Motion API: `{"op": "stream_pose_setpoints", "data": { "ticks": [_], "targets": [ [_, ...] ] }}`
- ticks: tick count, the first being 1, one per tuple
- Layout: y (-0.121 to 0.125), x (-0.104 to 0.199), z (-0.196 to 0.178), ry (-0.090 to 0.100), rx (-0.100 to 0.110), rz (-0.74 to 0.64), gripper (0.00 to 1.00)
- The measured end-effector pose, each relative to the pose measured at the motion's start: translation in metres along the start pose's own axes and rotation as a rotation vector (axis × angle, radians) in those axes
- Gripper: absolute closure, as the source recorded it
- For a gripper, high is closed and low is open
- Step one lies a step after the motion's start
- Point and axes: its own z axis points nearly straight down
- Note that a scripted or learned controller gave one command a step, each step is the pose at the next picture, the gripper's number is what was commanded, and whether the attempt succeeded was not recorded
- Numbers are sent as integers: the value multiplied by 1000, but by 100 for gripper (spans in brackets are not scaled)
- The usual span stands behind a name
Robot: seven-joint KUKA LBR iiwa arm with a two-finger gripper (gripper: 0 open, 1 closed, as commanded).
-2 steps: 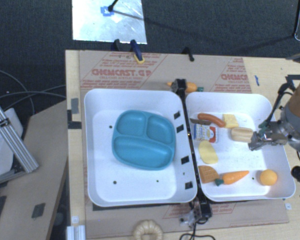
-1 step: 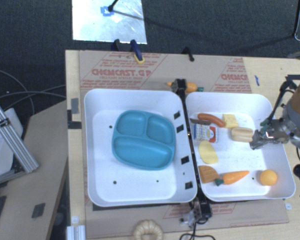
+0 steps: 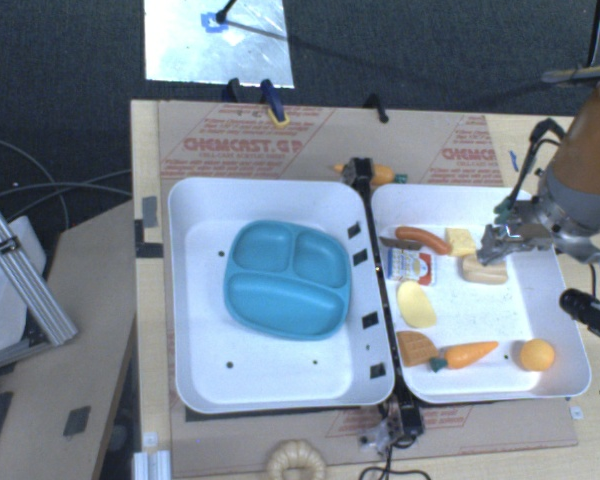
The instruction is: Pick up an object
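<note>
My bench [image 3: 230, 133] is a cardboard-covered board printed with red lettering, and two shallow white bins sit side by side on it, touching along their inner walls. The left bin [image 3: 195, 368] and the right bin [image 3: 565, 383] are joined by black clips along that shared edge. A blue-and-yellow clamp [image 3: 273, 103] grips the far edge of the board, and a pale braided ring [image 3: 297, 461] lies at its near edge.

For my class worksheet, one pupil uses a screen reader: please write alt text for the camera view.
A robot arm's hand hovers over a beige block in the right white bin, among toy foods including a carrot and an orange. The left bin holds a blue divided plate.
</note>
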Motion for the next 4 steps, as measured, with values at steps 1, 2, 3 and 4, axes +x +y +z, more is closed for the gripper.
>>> {"op": "stream_pose_setpoints", "data": {
  "ticks": [1, 2, 3, 4],
  "targets": [
    [51, 38, 9, 1, 2, -1, 100],
    [98, 67, 0, 1, 0, 0, 100],
    [115, 83, 5, 0, 2, 2, 100],
    [109, 80, 4, -1, 4, 7, 100]
  ]
}}
